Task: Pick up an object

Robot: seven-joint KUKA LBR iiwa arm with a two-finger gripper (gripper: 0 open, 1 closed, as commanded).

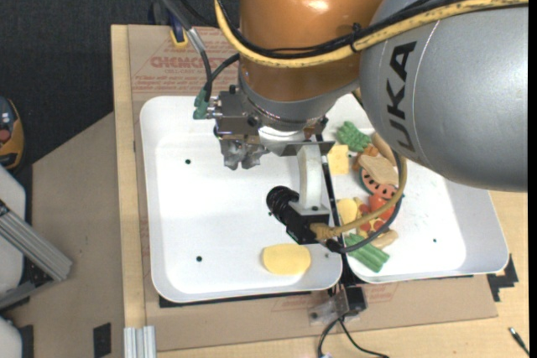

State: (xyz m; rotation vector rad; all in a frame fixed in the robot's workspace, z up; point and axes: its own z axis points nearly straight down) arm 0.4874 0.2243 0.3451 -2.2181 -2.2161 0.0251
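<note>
Fingers (234,158) apart, empty, over bare left bin (168,205) floor, yellow piece (285,260) near front rim.

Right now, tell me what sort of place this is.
Probably a robotics lab bench: a grey and orange KUKA arm hangs over two shallow white plastic bins on a brown cardboard sheet, with toy foods such as a flat yellow oval piece.

— Any writing you can read?
— Black capitals on the grey arm (403,96): "UKA", running up its side, with the start of the word hidden.
— Anything else?
— Red print on the brown cardboard (168,63), beginning "CHEMC"; the rest is covered, and the smaller line beneath is too blurred to read
</note>
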